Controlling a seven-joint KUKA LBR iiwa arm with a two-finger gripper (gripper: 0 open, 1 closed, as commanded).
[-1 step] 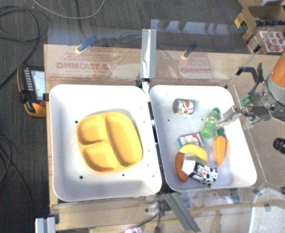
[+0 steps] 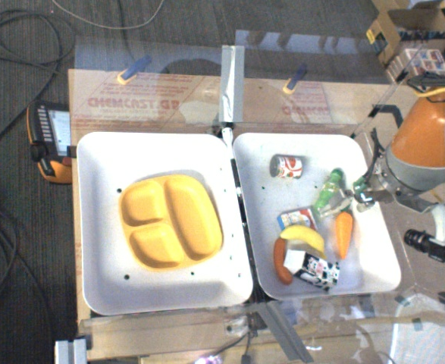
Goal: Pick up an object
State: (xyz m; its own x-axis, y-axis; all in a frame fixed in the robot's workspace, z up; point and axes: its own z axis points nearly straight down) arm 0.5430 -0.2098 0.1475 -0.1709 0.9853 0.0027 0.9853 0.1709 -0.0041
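right now the gripper (image 2: 352, 197) touches the green bottle (image 2: 330, 189); its opening cannot be told.

One fixed camera looks down at a slant on both white bins (image 2: 93, 226).

The worktop (image 2: 169, 97) is a pale board with faded red lettering, and it carries two shallow white bins side by side. The left bin (image 2: 101, 165) and the right bin (image 2: 374, 271) touch along their inner edges. A grey strip (image 2: 232, 89) runs along the board from the seam toward the far edge, with blue clamps (image 2: 133, 69) to either side
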